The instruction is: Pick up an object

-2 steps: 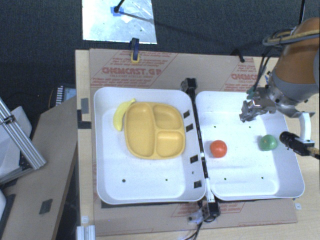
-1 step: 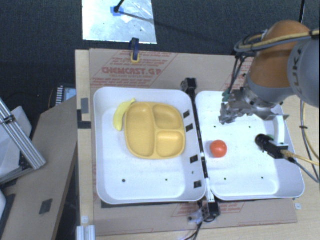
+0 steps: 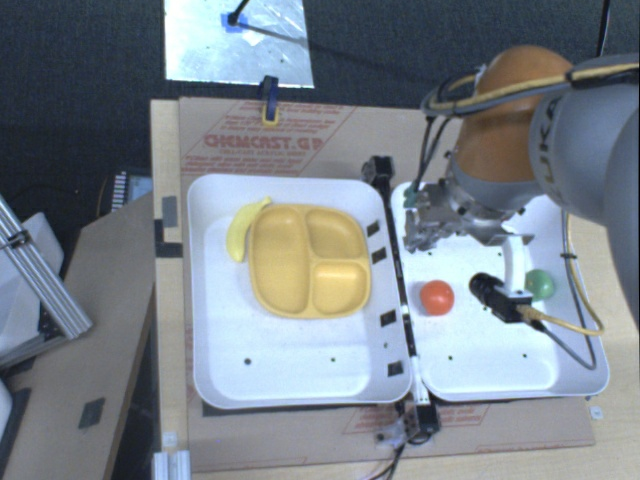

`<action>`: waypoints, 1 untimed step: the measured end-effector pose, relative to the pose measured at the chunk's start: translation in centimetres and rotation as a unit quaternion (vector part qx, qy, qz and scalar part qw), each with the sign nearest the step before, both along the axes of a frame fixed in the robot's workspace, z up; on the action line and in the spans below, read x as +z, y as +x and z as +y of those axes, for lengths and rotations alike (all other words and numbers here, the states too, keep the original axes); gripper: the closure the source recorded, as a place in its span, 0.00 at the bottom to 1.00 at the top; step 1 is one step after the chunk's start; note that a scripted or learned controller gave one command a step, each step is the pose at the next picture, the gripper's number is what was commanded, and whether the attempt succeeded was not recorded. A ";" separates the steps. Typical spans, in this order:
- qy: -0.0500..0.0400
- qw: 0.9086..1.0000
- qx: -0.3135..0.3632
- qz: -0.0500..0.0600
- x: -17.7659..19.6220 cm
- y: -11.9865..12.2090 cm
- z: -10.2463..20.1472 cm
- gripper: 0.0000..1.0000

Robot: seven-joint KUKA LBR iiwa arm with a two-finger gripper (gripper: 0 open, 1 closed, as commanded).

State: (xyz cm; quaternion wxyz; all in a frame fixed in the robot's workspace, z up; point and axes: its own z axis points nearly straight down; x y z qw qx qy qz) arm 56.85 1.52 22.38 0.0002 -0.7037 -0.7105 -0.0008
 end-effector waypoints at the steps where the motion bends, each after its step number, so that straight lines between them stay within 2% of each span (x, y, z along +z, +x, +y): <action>1: 0.000 1.000 0.000 0.000 0.1 -1.0 6.1 1.00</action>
